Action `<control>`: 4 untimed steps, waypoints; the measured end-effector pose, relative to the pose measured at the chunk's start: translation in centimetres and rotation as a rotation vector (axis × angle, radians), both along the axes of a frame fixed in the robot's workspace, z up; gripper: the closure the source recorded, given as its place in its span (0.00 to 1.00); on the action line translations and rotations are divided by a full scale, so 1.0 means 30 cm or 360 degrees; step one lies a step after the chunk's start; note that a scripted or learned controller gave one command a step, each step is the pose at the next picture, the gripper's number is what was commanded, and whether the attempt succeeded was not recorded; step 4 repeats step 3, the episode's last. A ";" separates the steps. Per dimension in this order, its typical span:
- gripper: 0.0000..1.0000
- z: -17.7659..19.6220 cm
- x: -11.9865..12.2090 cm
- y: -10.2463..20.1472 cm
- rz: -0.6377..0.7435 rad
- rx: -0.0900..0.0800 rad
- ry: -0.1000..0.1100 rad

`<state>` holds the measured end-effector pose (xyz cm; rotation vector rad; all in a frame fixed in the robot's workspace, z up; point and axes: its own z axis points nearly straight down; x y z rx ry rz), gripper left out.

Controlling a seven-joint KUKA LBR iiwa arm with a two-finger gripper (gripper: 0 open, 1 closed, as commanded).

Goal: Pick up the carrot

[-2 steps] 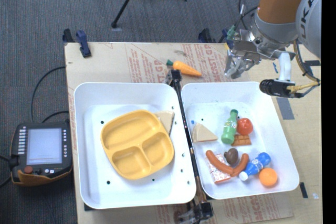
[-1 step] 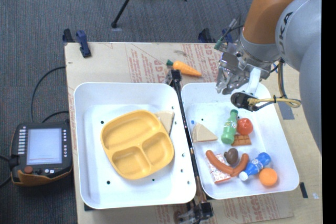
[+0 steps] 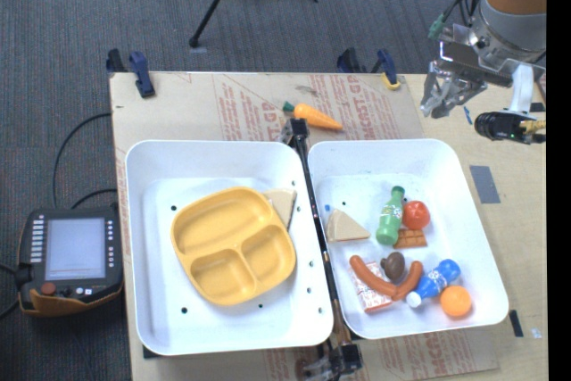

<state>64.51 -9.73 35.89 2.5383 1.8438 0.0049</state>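
The carrot (image 3: 316, 115), orange with a green top, lies on the bare bench behind the two bins, just past the gap between them. My gripper (image 3: 443, 99) hangs at the upper right, above the bench's back right corner and well to the right of the carrot. Its fingers (image 3: 432, 100) point down and stand apart with nothing between them.
The left bin (image 3: 143, 192) holds a yellow divided plate (image 3: 234, 244) and a bread wedge. The right bin (image 3: 464, 192) holds a green bottle (image 3: 390, 215), tomato, sausage, blue bottle, orange ball and other toy food. Blue clamps (image 3: 140, 71) grip the back edge. A teach pendant (image 3: 71, 259) lies at left.
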 end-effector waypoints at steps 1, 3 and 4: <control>1.00 -0.305 -0.007 0.131 0.0345 0.0007 0.0024; 1.00 -0.312 -0.005 0.328 -0.0020 0.0007 0.0020; 1.00 -0.312 -0.005 0.328 -0.0020 0.0007 0.0020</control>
